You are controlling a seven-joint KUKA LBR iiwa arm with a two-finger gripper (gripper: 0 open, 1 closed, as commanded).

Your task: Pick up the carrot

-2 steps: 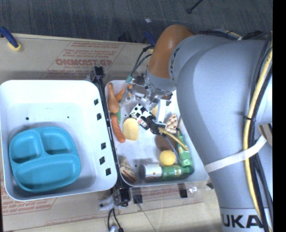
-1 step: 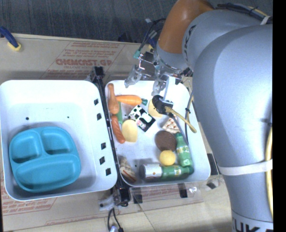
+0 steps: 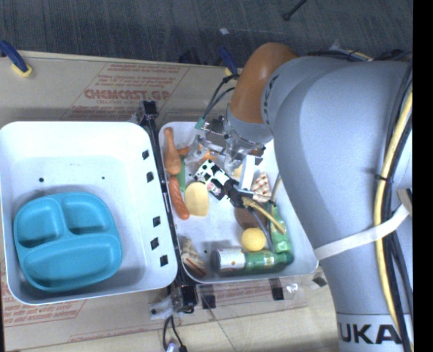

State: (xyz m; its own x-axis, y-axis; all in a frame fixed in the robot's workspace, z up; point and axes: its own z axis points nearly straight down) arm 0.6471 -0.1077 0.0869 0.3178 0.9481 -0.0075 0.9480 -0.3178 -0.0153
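Note:
The carrot (image 3: 177, 198) is a slim orange-red piece lying lengthwise along the left wall of the right bin (image 3: 298, 264), just left of a pale yellow rounded fruit (image 3: 196, 199). My gripper (image 3: 217, 152) hangs low over the upper middle of that bin, under the orange wrist band (image 3: 256, 75). It is up and to the right of the carrot, with a small gap between them. It sits among a cluster of small items, and a black-and-white patterned piece (image 3: 211, 173) lies just below it. Nothing can be made out in its grasp.
A brownish stick-shaped piece (image 3: 171, 151) lies above the carrot. A yellow lemon (image 3: 253, 239), a green bottle (image 3: 251, 260) and a brown item (image 3: 244, 215) fill the right bin's lower part. The left bin (image 3: 69, 141) holds a blue divided plate (image 3: 33, 262).

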